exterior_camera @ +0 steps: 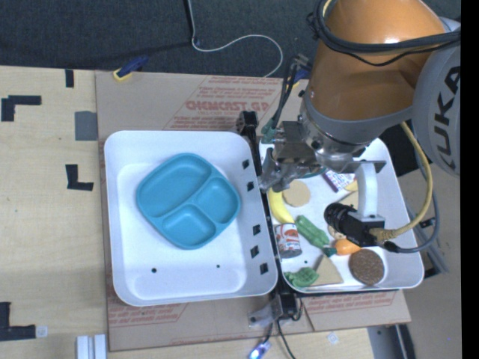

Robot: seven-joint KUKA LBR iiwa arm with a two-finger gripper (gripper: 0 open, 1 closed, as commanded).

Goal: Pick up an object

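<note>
Glossy orange arm band (378,32), rounded.

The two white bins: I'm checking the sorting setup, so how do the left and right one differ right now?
The left bin holds a single blue divided plate; the right bin holds many small items, among them a banana, a can and a brown round piece. The arm's gripper hangs over the right bin, not the left bin. Both are shallow, white and side by side.

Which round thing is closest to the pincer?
The pale tan disc, just under the pincer beside the banana. The brown disc lies much farther away.
</note>
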